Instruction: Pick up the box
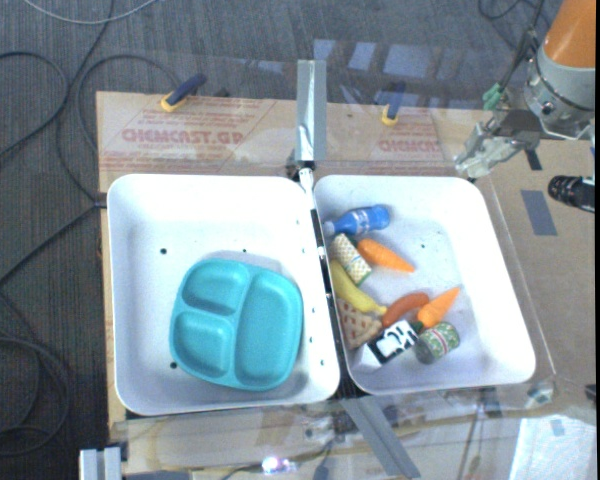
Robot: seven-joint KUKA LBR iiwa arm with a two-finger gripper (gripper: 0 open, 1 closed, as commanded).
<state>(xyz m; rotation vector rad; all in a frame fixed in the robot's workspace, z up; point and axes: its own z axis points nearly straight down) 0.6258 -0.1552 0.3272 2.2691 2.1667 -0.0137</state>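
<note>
Grey carpet strewn with black cables surrounds my bench [230, 138], a brown board carrying two white bins side by side. From my one overhead camera, I take the right bin [500, 268] as my landmark. To its left sits the left bin [140, 228], holding a turquoise divided plate [240, 323]. Inside the right bin, near its front edge, lies the box [392, 341], small, black and white, touching a green can [437, 342] on its right. Behind the box lie two carrots [385, 256], a yellow banana [352, 293], a blue bottle [365, 218] and a checkered pack [352, 258]. My gripper [480, 158] hangs above the right bin's far right corner, outside the rim, carrying nothing; whether its claw is open, I cannot tell.
</note>
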